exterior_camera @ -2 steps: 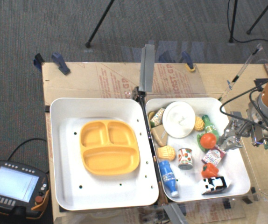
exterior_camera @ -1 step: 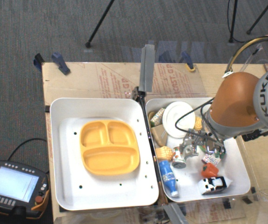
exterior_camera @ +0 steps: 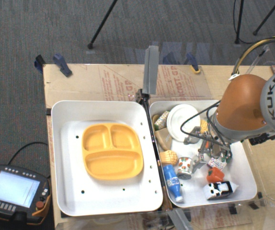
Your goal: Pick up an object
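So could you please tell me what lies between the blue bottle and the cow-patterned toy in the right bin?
In the camera view, only bare white bin floor lies between the blue bottle and the cow-patterned toy.

Bright, even light; soft shadows

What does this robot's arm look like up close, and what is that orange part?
The arm is mostly grey, with a big rounded orange band above the wrist and dark lettering on the grey shell beside it. Thin black cables loop out near the wrist, and a yellowish hose arcs over the top. The gripper below is a small cluster of bare metal parts.
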### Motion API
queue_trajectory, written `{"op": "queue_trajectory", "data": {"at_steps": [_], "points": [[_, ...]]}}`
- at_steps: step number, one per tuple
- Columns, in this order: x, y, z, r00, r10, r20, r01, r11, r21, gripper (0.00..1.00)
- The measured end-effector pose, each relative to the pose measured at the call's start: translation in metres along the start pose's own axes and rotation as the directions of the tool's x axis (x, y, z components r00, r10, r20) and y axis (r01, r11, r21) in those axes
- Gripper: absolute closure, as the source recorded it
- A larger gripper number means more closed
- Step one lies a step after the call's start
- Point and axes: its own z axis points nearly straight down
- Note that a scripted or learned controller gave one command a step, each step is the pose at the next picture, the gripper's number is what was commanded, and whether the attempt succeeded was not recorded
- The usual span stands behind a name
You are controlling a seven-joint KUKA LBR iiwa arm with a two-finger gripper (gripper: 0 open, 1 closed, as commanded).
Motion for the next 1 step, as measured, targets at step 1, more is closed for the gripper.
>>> {"op": "queue_trajectory", "data": {"at_steps": [1], "points": [[0.0087, 0.0311, 0.0161, 0.999, -0.034, 0.026, 0.034, 0.999, 0.002, 0.0]]}}
